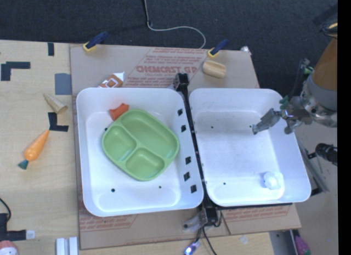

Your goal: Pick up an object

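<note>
Two white bins are sitting side by side on the desk. The left bin is holding a green plate with three sections. A small orange thing is peeking out from under the far left edge of the plate, and it is too hidden to tell what it is.

The right bin is holding a small white object in its near right corner. It is blurry, maybe a little cap or a knob.

The arm is reaching in from the right. Its hand is hanging over the far right part of the right bin. One grey finger is pointing left and a dark one is sticking out just to its right, so the hand is looking open, with a gap between the fingers. Nothing is sitting between them. The white object is lying nearer than the hand, apart from it.

Outside the bins, a toy carrot is lying on the desk to the left. A tan cone is lying a bit farther back. A tan bread roll is resting on the cardboard behind the bins. Two clamps with blue and yellow handles are gripping the far edge of the cardboard.
</note>
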Controlling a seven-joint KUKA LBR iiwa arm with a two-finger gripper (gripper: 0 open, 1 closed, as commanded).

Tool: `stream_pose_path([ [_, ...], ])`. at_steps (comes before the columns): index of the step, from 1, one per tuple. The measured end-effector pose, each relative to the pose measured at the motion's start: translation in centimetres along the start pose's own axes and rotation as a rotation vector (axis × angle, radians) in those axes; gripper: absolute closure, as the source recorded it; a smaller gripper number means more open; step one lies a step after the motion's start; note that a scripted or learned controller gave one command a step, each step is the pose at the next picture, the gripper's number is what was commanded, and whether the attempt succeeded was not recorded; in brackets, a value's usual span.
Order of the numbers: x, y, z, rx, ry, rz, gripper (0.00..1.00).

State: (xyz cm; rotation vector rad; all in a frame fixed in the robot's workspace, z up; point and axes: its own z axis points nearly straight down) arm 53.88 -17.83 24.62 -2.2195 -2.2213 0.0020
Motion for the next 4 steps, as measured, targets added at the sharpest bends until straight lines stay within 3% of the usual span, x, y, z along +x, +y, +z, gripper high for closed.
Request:
stream_pose_path([
  [1,5.9,1.0,-23.2,-0.02,-0.003,-0.006,0.0],
  [2,15.6,1.6,-13.2,0.008,0.002,-0.01,0.0],
  [3,15.1,1.6,-14.8,0.0,-0.001,-0.003,1.0],
  [4,20.0,-3.2,-14.8,0.001,0.001,-0.006,1.0],
])
